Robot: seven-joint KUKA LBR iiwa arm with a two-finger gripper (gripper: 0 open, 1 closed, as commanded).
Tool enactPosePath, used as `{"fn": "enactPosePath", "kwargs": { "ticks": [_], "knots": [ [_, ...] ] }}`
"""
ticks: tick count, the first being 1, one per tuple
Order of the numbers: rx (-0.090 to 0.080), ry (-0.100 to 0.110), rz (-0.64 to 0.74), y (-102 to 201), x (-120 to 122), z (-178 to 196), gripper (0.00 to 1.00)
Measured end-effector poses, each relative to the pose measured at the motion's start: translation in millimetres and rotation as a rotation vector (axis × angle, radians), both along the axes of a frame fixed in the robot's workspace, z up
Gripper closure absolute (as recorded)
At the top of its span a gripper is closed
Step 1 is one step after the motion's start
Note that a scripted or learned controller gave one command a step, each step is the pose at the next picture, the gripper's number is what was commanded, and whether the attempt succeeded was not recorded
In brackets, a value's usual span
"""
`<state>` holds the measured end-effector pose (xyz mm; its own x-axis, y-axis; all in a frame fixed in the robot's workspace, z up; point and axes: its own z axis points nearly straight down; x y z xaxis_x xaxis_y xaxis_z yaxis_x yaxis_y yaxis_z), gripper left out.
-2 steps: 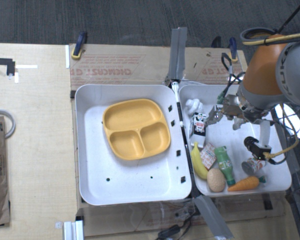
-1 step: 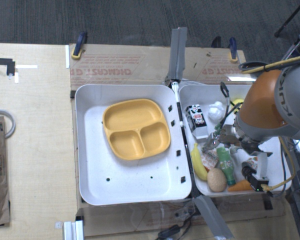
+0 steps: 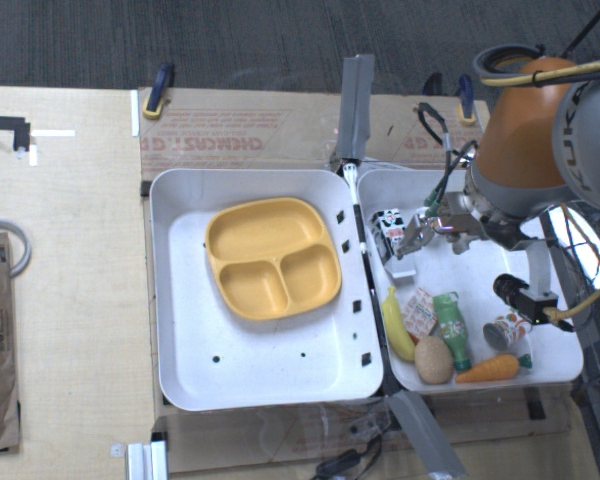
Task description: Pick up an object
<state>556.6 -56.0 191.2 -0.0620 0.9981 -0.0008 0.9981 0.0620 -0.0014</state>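
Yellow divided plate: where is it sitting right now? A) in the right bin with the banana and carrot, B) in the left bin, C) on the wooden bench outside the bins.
B: the yellow divided plate lies flat on the floor of the left bin, by itself.

Pale wooden counter (image 3: pixel 60 168) bearing two shallow white plastic bins: left bin (image 3: pixel 180 368) holds a mustard-yellow three-compartment plate (image 3: pixel 273 256). Right bin (image 3: pixel 560 363), beside that plate, contains a black-and-white cow-patterned carton (image 3: pixel 388 230), yellow banana (image 3: pixel 397 325), beige egg-shaped object (image 3: pixel 433 359), green bottle (image 3: pixel 453 330), orange carrot (image 3: pixel 492 369) and red-and-white printed packet (image 3: pixel 418 313). Grey arm with orange band (image 3: pixel 525 118); silver metallic tool (image 3: pixel 417 236).
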Motion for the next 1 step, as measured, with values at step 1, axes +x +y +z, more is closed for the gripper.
{"fn": "enactPosePath", "kwargs": {
  "ticks": [1],
  "knots": [
    [0.000,0.002,-0.037,-3.0,-79.5,-0.7,0.00]
  ]
}}
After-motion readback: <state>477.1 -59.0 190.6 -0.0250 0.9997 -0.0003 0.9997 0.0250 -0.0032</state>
